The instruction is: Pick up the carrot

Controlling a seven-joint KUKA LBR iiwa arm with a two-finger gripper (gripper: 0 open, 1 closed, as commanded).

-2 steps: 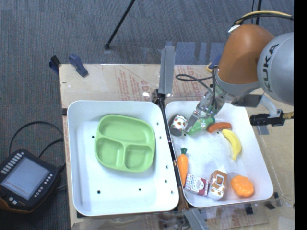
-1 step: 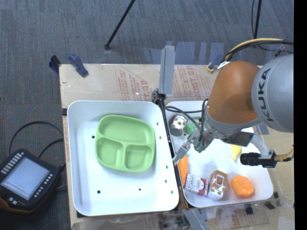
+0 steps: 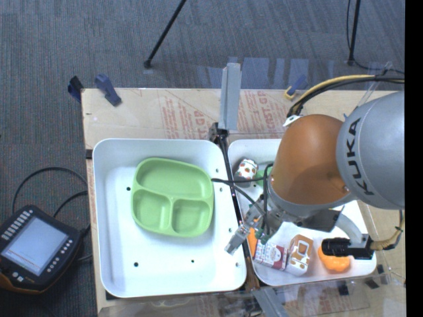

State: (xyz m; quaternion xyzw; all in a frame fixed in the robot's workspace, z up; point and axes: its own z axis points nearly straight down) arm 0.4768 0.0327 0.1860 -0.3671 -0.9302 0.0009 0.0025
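Orange shows between my fingers: the carrot [image 3: 252, 238], a short stub of it, sits right at my hand [image 3: 246, 235], low in the right bin [image 3: 264, 149] near its 7 o'clock corner, hard against the wall shared with the left bin [image 3: 112, 197]. My hand is closed around it as far as I can judge, with one grey finger sticking out toward 8 o'clock. Whether the carrot is off the bin floor I cannot tell, so I judge the grasp made and the lift not yet proven.

Counting: two white bins on the bench [image 3: 152, 114]. One green plate [image 3: 173, 197] with three sections lies in the left bin. In the right bin I see one small ball [image 3: 246, 169] at 12 o'clock from my hand, one printed carton [image 3: 285, 255] at 4 o'clock, and one orange fruit [image 3: 335, 259] further along at 4 o'clock.
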